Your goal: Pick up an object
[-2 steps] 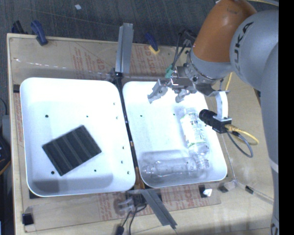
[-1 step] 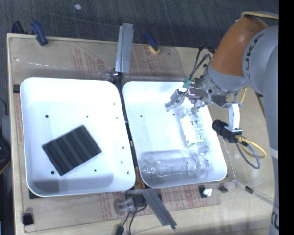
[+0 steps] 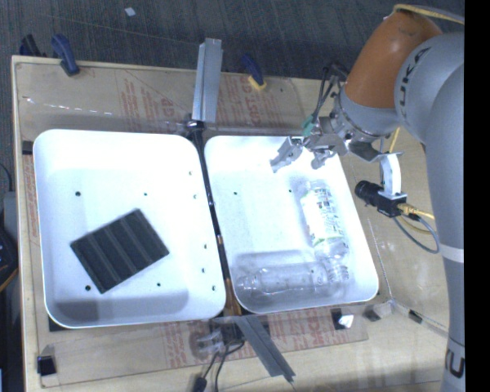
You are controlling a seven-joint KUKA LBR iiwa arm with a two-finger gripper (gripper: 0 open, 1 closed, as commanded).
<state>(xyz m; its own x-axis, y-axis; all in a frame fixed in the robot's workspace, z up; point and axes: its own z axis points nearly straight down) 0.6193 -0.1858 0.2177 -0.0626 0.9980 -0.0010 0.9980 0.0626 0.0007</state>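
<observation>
The counter (image 3: 106, 104) carries two white bins. The right bin (image 3: 253, 219) sits under the claw (image 3: 300, 155), whose fingers are spread and pinch nothing. Well left of the claw, a black ridged pad (image 3: 119, 249) lies in the left bin (image 3: 65, 186). Below the claw lie two clear plastic bottles: one crosswise (image 3: 290, 274), one labelled (image 3: 322, 215) nearer.

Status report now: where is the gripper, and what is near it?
Gripper open, above right bin's far end, holding nothing. Labelled bottle just below it. Clear bottle along near wall. Dark ribbed pad in left bin.
</observation>
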